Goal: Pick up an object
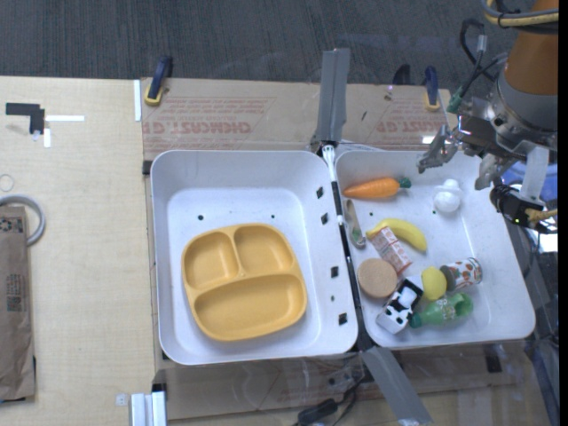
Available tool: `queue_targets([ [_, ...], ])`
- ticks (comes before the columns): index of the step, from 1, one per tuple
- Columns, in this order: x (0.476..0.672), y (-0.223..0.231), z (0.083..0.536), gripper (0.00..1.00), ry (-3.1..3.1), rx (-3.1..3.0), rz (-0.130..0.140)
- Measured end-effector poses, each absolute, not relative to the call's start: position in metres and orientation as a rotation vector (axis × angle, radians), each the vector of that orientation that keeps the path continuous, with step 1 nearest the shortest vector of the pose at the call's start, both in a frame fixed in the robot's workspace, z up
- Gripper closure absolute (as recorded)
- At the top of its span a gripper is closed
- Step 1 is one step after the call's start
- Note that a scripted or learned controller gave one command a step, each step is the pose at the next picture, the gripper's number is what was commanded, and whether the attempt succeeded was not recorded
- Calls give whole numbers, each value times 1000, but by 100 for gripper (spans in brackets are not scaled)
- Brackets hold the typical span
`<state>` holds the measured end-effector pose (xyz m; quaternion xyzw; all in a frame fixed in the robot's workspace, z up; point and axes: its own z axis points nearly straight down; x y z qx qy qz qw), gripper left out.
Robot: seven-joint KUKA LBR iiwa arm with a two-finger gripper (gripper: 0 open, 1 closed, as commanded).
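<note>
We take the banana (401,232) as landmark: carrot (373,187) behind it, egg (447,201) to its right, round cookie (377,279) in front (all in right bin (519,264)); divided plate (243,279) sits in left bin (169,238).

Orange-banded arm (532,51), seemingly black cables

Bright, even overhead light, soft short shadows, white bins (169,264) slightly glaring, focus mostly sharp

right bin (497,238) crowded in front, bare right side
</note>
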<state>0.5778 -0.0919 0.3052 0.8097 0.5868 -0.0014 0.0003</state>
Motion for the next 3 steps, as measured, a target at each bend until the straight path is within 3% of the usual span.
queue_targets([
  [1, 585, -66, 327, 0, 1861, 2531, -5],
  [2, 523, -66, 193, 0, 1870, 2527, -7],
  [3, 523, -66, 193, 0, 1870, 2527, -6],
])
